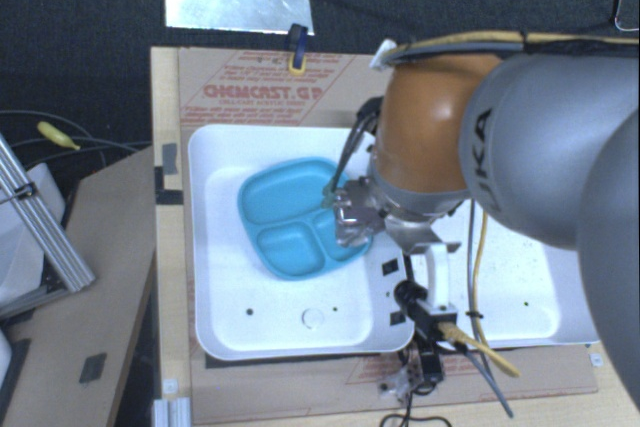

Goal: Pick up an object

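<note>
Overhead slanted view of the bench. The left bin point(215, 315) holds a blue plate point(290, 215), a divided dish with three compartments, lying flat on the bin floor toward the bin's 1 o'clock corner. Its long axis runs roughly from 11 o'clock to 5 o'clock. A faint clear disc point(314, 318) lies on the bin floor near the 6 o'clock wall, well apart from the plate.

The arm point(520, 145) enters from 3 o'clock, its orange band above the wrist directly over the divider between the two bins. The claw point(347, 215) sits under the wrist at the plate's 3 o'clock rim; metal parts there overlap the blue edge. Whether the claw is spread, pressed together or pinching the rim cannot be told, since the wrist hides most of it and the little that shows is too small to read.

The relation that matters for the coming move: the body of the plate lies toward 9 o'clock from the claw, so the claw meets it at one side edge, not over its centre. Judged from this, a grasp would have to take the thin raised rim, and a flat, wide plate gripped at one edge is likely to tilt or slip. The right bin point(530, 315) lies at 3 o'clock of the divider.
</note>
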### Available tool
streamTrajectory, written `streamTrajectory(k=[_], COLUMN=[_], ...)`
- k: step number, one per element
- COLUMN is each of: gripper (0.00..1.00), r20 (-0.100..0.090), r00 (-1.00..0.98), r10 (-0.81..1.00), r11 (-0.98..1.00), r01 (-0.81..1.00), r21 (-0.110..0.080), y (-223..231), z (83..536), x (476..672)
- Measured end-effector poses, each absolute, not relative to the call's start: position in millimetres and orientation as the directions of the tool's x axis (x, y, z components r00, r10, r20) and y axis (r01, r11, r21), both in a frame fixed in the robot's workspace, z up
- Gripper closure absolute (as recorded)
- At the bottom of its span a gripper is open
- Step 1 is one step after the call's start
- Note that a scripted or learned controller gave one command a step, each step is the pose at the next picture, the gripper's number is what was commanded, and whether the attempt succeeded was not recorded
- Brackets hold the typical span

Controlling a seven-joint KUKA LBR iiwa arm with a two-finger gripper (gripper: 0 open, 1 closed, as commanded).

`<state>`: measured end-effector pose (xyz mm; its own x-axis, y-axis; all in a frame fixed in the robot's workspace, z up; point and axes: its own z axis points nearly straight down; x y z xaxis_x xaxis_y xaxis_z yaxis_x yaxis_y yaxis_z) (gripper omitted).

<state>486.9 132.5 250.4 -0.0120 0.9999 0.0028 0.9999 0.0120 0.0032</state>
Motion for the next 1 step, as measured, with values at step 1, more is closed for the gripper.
streamTrajectory(k=[1], gripper=[1.0], r20=[-0.001], r00=[0.002], r10=[1.0], r11=[-0.002], r01=[1.0], r21=[0.0], y=[82.7], z=[230.2], x=[486.9])
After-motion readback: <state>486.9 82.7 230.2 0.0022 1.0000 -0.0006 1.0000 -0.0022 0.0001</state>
